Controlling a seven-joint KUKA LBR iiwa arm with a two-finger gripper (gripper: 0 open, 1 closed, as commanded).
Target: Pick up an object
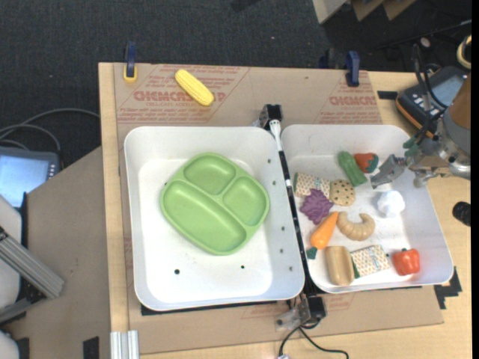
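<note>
we hold our claw (pixel 391 172) low over the right bin (pixel 438 223), just above the white ball (pixel 389 202), likely lining up a pick; whether it's clenched, we cannot tell.

I have one fixed camera, placed above the bench (pixel 224 81) and looking down at a slant. It stands far enough that I see both white bins whole, the left bin (pixel 142 223) and the right bin (pixel 426 223), and also dark floor (pixel 75 21) behind. The arm (pixel 456 126) enters from the right edge.
</note>
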